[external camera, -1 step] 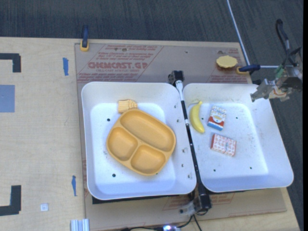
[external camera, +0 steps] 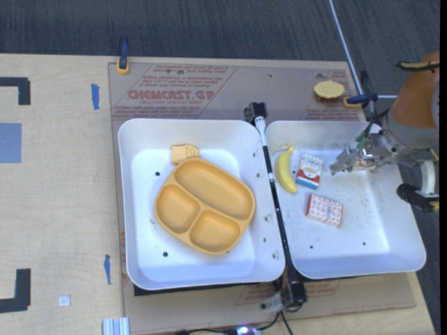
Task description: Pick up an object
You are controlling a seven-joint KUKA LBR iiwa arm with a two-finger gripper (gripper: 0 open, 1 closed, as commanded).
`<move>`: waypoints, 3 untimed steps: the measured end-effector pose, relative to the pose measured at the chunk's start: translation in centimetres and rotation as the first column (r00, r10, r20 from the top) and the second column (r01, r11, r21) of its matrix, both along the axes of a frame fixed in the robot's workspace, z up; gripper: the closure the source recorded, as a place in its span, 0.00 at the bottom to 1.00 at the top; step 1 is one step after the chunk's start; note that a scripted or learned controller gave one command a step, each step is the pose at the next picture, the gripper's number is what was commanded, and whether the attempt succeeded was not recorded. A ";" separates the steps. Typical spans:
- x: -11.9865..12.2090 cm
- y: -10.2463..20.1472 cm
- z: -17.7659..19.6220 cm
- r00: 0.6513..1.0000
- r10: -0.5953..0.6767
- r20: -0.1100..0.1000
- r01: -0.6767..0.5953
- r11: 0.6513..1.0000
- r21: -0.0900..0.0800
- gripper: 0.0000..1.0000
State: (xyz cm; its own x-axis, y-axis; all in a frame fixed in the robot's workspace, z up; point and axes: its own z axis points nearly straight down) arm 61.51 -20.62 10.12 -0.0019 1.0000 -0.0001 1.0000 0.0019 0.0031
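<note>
Since our tool (external camera: 347, 160) hangs over the right bin (external camera: 391, 253), the small carton (external camera: 309, 171) lies just left of it, upright beside the banana (external camera: 283, 171); we cannot tell its finger state.

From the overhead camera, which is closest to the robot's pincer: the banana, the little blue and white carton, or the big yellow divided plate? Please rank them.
Measured from the pincer in the right bin:
1. Blue and white carton, just left of it, same bin.
2. Banana, further left, by the bin's left wall.
3. Yellow divided plate, in the left bin, farthest.
</note>
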 end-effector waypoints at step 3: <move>-8.0 10.7 -0.5 1.000 -0.001 0.004 0.001 1.000 0.001 1.00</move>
